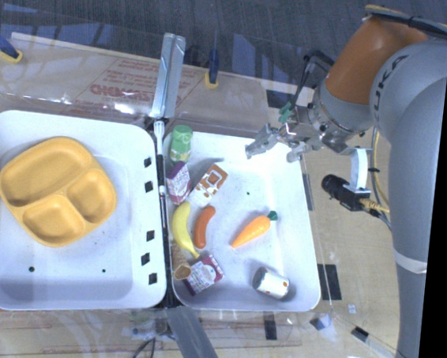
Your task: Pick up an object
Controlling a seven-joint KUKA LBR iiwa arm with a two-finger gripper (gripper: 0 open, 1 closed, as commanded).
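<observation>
Your gripper (277, 142) hovers over the far rim of the right bin (305, 246), jaws spread wide and holding nothing. Nearer you than the gripper, in that bin, the carrot (251, 230) lies mid-floor, the sausage (203, 225) and banana (182, 229) to its left.

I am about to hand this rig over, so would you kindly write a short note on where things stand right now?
Gripper: above the right bin's far edge, fingers spread, nothing between them.
Right bin holds: carrot, sausage, banana, green-capped bottle, small carton, pouch and a small can lying on its side.
Left bin: yellow divided plate.
Done: nothing picked yet.
Left: choose an object, descend, grasp, lift. The carrot and can lie apart from the others and look like the easier targets.
</observation>
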